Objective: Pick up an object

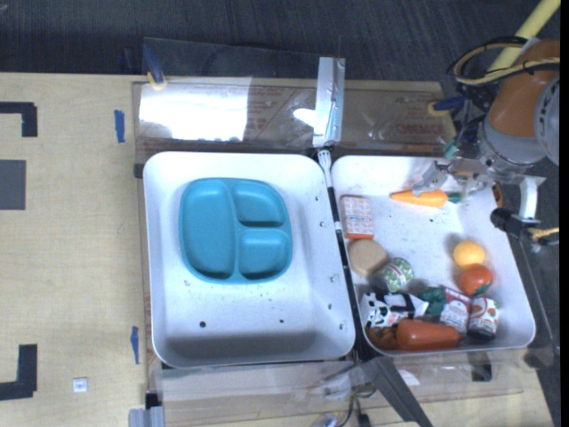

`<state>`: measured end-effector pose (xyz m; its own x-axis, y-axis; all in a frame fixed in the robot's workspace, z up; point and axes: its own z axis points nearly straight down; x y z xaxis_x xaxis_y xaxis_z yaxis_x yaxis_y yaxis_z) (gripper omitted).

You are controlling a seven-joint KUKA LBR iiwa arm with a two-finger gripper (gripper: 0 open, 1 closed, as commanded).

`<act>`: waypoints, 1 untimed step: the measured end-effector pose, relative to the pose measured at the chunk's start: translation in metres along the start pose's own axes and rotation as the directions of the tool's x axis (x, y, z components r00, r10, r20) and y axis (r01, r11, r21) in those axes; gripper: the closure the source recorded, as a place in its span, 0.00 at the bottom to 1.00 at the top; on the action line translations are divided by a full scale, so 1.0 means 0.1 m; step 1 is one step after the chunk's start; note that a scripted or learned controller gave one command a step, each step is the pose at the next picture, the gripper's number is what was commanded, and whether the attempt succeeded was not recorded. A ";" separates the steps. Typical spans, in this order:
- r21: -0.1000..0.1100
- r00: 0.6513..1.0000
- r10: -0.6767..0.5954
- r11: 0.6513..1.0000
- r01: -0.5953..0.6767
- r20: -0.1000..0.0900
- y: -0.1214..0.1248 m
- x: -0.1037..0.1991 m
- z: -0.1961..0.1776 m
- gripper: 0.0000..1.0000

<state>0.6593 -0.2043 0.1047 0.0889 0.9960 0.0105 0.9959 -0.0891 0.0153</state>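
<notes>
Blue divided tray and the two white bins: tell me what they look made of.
Blue divided tray: seems moulded plastic, matte; uniform colour, rounded compartment edges, barely any glare.
Left white bin and right white bin: probably plastic too, smooth with a slight sheen; soft rounded rims and corners. From this view, coated metal cannot be ruled out.

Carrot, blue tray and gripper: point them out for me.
Carrot (420, 199), camera view, middle of its orange body.
Blue tray (236, 229), camera view, ridge between its compartments.
Gripper (452, 178), camera view, between its fingertips, above the carrot's thick end.
</notes>
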 end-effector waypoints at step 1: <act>-0.011 1.000 0.002 1.000 -0.002 0.016 0.01 0.19 0.04 0.00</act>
<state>0.6620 -0.1858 0.1008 0.0914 0.9958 -0.0050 0.9955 -0.0912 0.0259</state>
